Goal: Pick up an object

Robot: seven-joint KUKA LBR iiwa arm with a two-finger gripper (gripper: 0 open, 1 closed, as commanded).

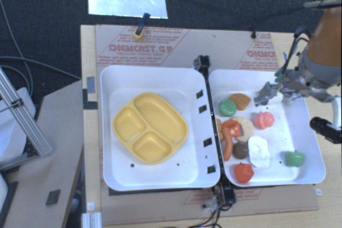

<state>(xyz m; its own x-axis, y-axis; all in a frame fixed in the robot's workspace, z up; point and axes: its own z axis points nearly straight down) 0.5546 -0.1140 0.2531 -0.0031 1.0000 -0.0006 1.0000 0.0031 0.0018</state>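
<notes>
From the camera above, the table carries two shallow white plastic bins side by side. The left bin point(115, 85) holds a yellow plastic tray with three compartments point(150, 127), lying at a slant near its middle. The right bin point(312, 155) holds a cluster of toy foods: a round green piece point(227, 108), a tan bread-like piece point(241, 100), a pink ridged piece point(263, 120), a red and orange piece point(231, 128), an orange sausage-shaped piece point(228, 148), a dark brown round piece point(240, 150), a white blocky piece point(259, 151), a red tomato-like piece point(243, 172) and a small green pepper-like piece point(294, 158). The grey gripper point(265, 94) reaches in from the right and hovers over the right bin's far part, just above the pink piece and beside the tan one; nothing sits between its fingers, and I cannot tell how far apart they stand
</notes>
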